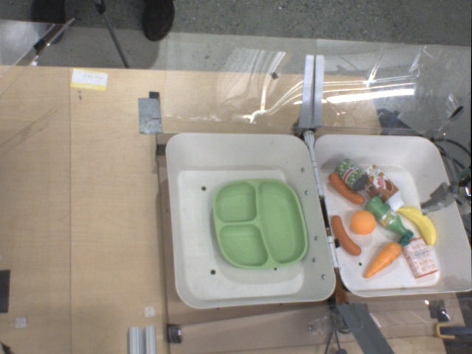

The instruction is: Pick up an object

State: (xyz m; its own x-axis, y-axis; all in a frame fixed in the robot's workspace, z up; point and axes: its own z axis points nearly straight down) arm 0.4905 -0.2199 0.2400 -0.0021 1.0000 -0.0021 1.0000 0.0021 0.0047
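Tool (pixel 445 196): at right bin's (pixel 424 153) far right edge, just beside banana (pixel 419 223); finger state cannot be told. Items clustered in that bin. Advice: descend centred over banana, clear of green bottle (pixel 389 219), before closing.

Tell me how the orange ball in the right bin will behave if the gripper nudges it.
The orange ball looks round and smooth, so it would probably roll. The green bottle and a sausage sit close against it, likely stopping it soon. It seems a toy, probably light.
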